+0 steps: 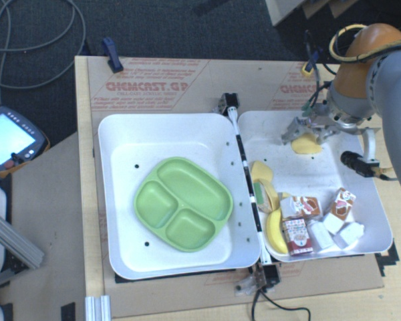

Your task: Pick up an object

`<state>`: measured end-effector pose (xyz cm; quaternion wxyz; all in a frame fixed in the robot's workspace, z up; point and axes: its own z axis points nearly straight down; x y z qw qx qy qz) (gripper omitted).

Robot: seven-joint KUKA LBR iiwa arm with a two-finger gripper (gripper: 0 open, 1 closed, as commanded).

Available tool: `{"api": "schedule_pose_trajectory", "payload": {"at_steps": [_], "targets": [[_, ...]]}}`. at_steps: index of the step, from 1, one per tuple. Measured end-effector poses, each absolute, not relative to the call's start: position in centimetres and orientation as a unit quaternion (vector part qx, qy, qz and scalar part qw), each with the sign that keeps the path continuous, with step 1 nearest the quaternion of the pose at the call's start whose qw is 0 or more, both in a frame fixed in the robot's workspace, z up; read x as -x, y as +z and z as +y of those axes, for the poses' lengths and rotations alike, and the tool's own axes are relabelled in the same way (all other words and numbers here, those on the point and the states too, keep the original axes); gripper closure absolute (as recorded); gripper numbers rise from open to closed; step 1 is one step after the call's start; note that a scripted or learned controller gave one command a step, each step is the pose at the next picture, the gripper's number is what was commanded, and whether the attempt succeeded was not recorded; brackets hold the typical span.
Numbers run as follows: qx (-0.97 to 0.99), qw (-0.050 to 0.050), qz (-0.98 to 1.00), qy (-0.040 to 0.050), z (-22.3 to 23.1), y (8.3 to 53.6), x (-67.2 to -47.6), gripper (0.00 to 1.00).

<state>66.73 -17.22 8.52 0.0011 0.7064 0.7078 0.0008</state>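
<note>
Camera view, claw (306,134) over yellow piece (307,146), cartons (301,223) apart.

Two white bins (113,136) sit there, one green divided plate (183,203), two bananas (275,231), three small cartons (296,236).

plate (183,203): light green
bins (113,139): plain white
bananas (275,231): yellow
cartons (296,236): red and white print
worktop (154,82): tan with red lettering
arm (371,52): grey, orange band
</note>
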Motion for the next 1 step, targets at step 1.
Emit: {"api": "schedule_pose_trajectory", "payload": {"at_steps": [1], "targets": [[-0.706,0.004,0.708,0.0006,-17.33,9.69,-66.83,1.00]]}}
